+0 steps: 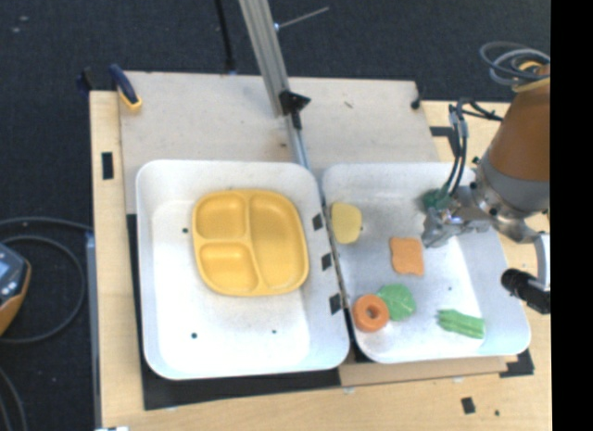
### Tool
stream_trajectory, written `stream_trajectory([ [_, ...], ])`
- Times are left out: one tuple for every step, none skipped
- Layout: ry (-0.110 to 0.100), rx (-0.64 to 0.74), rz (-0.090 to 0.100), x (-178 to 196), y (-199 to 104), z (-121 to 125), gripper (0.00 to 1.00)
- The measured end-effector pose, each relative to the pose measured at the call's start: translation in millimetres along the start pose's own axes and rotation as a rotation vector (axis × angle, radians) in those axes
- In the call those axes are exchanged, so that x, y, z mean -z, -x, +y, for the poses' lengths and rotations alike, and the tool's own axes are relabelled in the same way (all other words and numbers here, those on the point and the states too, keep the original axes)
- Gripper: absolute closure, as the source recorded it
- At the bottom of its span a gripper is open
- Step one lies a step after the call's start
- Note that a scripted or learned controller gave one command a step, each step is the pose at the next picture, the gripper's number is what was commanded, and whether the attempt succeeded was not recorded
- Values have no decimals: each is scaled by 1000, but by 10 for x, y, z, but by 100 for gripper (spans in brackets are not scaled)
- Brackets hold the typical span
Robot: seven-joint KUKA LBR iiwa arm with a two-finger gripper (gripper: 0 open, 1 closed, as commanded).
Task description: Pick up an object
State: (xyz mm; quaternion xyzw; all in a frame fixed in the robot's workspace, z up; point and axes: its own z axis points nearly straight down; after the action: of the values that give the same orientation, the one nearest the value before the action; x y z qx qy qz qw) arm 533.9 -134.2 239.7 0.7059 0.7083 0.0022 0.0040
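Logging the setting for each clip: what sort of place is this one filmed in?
Most likely a robotics lab test bench, not a home or kitchen. Two white bins sit on a plywood bench holding toy items like a yellow divided plate and an orange ring, and cables trail over dark carpet.

Light: bright, even, overhead; floor dark.
Glare: white bins [167, 346] slightly washed out.
Shadows: soft, short, under the yellow tray [250, 239].
Focus: mildly soft overall, low resolution; small details fuzzy.
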Motion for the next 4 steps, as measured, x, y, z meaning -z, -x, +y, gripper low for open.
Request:
stream_trajectory([
  [-2, 0, 0, 435, 15, 20, 100],
  [-7, 3, 3, 425, -418, -38, 100],
  [-9, 3, 3, 249, -923, -82, 100],
  [-7, 5, 4, 258, -1455, -16, 100],
])
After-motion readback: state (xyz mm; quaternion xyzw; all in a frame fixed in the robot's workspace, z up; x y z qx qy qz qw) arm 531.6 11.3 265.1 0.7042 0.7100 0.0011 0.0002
